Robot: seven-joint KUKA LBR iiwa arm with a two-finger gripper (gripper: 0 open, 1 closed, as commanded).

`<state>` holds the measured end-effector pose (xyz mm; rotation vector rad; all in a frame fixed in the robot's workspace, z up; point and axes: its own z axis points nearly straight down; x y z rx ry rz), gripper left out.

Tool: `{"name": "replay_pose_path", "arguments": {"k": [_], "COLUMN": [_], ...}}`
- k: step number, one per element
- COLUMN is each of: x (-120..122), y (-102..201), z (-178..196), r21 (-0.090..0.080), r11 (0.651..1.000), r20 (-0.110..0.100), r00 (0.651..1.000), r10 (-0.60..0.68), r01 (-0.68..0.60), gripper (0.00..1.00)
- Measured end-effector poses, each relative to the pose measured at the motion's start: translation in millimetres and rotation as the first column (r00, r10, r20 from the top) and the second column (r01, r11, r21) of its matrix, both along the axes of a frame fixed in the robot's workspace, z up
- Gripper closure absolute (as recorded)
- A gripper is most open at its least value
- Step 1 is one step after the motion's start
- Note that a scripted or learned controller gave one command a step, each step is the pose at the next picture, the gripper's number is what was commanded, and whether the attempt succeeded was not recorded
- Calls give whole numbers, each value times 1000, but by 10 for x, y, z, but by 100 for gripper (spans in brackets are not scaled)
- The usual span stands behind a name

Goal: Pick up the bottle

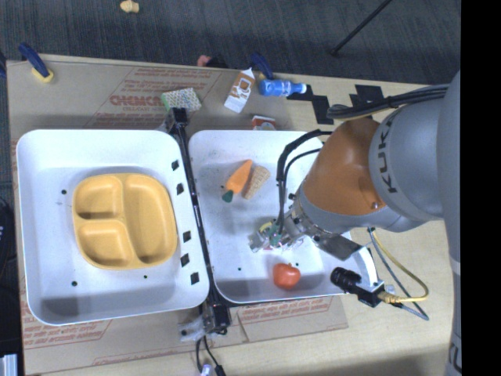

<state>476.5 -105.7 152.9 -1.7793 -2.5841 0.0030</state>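
Note:
A small blue bottle (pixel 279 88) lies on its side on the cardboard behind the right bin (pixel 211 210), outside it. My gripper (pixel 272 236) is low in that bin's middle, under the orange wrist band, well in front of the bottle. Its tip is a small cluttered shape against the white floor, and I cannot make out whether anything is in it. The arm's grey and orange body hides the bin's right part.
In the right bin lie a carrot (pixel 237 180) with a tan cone-like piece (pixel 257 182) beside it, and a red tomato (pixel 286 275) near the front wall. The left bin (pixel 39 210) holds a yellow divided plate (pixel 124 218). A small carton (pixel 239 91) lies by the bottle.

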Motion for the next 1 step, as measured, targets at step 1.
{"name": "replay_pose_path", "arguments": {"k": [1], "x": [-1], "y": [513], "z": [385], "r21": [-1], "r11": [884], "r20": [1], "r00": [884], "r10": [-468], "r01": [468], "gripper": [100]}}
